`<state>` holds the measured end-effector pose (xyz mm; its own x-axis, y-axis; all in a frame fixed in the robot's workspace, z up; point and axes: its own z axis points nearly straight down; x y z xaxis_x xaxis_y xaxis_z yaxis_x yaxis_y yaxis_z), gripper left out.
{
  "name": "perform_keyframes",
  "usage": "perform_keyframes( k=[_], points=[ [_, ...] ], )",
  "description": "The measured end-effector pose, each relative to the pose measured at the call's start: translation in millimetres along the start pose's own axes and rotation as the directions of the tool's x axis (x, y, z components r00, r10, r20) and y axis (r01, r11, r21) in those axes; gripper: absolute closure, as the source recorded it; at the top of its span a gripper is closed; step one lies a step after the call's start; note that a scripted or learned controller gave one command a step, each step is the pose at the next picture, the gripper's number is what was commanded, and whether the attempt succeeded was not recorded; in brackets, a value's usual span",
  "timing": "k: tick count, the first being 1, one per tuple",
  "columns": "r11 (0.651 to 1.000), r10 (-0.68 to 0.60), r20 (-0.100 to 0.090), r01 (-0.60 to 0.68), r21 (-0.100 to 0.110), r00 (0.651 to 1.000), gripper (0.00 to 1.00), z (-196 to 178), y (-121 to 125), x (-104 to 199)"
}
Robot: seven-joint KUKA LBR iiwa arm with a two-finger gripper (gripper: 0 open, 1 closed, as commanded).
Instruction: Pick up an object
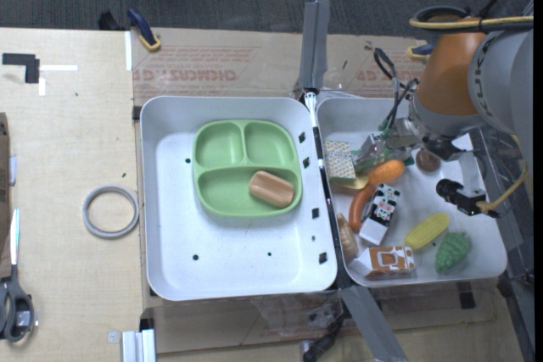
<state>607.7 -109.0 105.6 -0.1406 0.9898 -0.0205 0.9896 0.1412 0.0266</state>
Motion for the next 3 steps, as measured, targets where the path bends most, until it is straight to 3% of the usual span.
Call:
perform_keyframes(
  k=[1,2,3],
  points=[
    [1.0,-0.003,-0.019,0.004,0.026,1.0,0.0,-70.8,-4.7,-13.2],
    [0.974,-0.224,-0.025,0.225,0.021,0.974,0.0,-86.1,11.9,18.5],
    [0.99,-0.141,-0.016,0.141,0.015,0.99,0.0,-2.7,-25.0,-5.1]
  ],
)
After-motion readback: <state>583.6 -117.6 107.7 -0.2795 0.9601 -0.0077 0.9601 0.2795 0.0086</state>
